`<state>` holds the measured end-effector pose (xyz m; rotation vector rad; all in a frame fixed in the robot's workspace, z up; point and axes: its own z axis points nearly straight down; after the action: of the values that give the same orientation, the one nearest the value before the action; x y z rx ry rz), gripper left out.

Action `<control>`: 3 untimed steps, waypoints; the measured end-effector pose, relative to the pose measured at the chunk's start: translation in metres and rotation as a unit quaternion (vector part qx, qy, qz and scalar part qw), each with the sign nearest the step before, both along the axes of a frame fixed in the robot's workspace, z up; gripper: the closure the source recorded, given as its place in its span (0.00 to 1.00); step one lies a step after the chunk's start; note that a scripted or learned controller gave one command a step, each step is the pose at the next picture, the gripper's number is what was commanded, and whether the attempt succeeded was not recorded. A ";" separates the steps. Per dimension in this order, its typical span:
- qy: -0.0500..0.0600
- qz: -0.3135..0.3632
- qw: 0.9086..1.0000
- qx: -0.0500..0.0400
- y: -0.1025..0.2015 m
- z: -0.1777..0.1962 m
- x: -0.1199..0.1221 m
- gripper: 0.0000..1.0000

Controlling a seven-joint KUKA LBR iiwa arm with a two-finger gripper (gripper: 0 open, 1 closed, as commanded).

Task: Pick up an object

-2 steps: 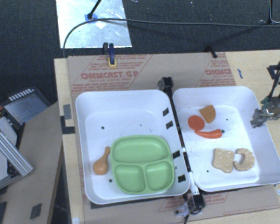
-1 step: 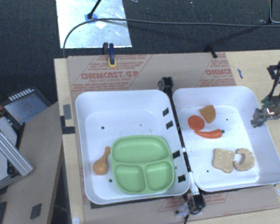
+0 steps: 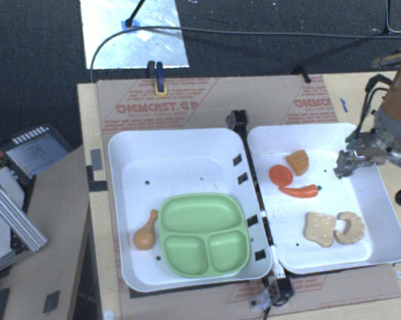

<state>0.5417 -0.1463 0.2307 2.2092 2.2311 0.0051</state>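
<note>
We count two white bins on the table (image 3: 91, 130). The left bin (image 3: 179, 147) holds one green divided plate (image 3: 203, 233) and one drumstick (image 3: 146, 232) beside it. The right bin (image 3: 377, 207) holds five food pieces: tomato slice (image 3: 280, 176), orange chunk (image 3: 298, 162), red chili (image 3: 300, 191), bread slice (image 3: 321, 228), curved pastry (image 3: 351, 227). The hand (image 3: 344, 164) hovers right of the chili, touching nothing; we cannot tell its spread.

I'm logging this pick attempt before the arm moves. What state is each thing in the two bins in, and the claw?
Green three-compartment plastic plate: flat in left bin.
Tan toy drumstick: lying beside plate, left bin.
Red round toy tomato: resting in right bin, untouched.
Orange toy chunk: next to tomato.
Red toy chili pepper: lying flat.
Beige toy bread slice: lying flat.
Beige curved toy pastry: beside bread slice.
Claw: over right bin, holding nothing.
</note>
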 end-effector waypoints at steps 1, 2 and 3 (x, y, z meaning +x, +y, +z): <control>0.000 0.000 1.000 0.000 0.055 0.009 0.006 1.00; 0.001 0.001 1.000 0.001 0.113 0.014 0.002 1.00; 0.001 0.001 1.000 0.001 0.173 0.014 -0.001 1.00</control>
<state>0.5407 0.0272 0.2450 2.2093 2.2345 0.0048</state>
